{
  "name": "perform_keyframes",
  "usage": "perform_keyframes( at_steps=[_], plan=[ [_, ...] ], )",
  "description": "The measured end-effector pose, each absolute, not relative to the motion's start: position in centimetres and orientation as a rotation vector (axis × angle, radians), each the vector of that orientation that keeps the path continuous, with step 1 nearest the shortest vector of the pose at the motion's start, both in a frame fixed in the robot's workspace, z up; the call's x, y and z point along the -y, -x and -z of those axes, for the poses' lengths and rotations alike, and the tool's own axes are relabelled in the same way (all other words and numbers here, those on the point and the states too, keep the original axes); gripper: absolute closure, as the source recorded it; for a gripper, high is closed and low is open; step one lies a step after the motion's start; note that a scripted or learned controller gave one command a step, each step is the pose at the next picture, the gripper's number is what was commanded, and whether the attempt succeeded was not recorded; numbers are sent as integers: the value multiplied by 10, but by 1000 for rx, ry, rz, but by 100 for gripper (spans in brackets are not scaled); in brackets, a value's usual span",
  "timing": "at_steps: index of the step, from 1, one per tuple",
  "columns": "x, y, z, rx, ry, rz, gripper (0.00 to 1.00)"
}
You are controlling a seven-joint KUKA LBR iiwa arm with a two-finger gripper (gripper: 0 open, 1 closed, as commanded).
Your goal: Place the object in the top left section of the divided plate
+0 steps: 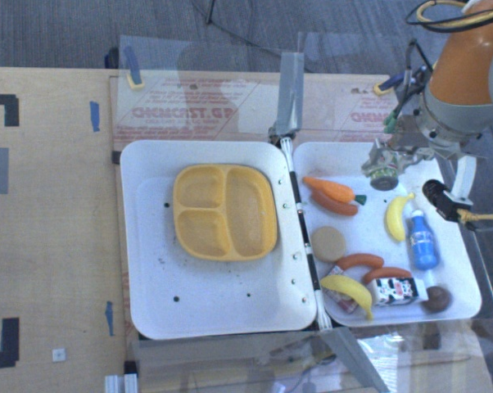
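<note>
My jaws [384, 169] hang over the right bin [468, 293] — whether they grip anything, I cannot tell. The divided plate [225, 212] waits in the left bin [148, 301] — crowded food could foul my pick.

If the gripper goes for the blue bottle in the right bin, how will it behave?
The blue bottle lies on its side, so a push would probably roll it. It looks like smooth plastic, likely slippery. The banana lies close beside it and may get nudged.

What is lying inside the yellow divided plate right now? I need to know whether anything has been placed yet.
Nothing lies in the yellow divided plate: all three sections show bare yellow. No part of it is covered. The gripper is over the right bin.
</note>
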State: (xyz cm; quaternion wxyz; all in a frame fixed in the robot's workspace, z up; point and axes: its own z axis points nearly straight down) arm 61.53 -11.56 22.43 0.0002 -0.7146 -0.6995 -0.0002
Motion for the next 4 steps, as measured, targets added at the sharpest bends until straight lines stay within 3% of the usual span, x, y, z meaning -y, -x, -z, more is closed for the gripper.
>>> perform_keyframes(
  at_steps=[1, 2, 3, 4],
  plan=[
    [54, -548, -204, 2350, 2083, 0, 100],
    [-38, -584, -220, 2411, 2015, 2, 100],
    [-113, -618, -163, 2296, 2146, 1, 100],
    [-155, -576, -180, 2083, 2349, -4, 100]
  ],
)
